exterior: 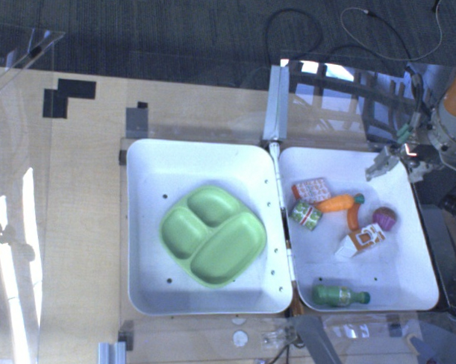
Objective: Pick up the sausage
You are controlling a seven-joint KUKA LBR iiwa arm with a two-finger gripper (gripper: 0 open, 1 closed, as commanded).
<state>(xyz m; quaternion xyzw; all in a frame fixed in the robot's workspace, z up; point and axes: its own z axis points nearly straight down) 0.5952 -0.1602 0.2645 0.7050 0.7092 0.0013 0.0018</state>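
Sausage partly behind carrot

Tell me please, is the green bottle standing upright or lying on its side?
Lying on its side. The green bottle stretches lengthwise along the near wall of the right bin, cap pointing right.

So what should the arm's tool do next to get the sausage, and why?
Probably move down and left over the small orange-red sausage. The tool hovers near the right white bin's upper right corner, apart from the sausage, which lies between the orange carrot and purple onion.
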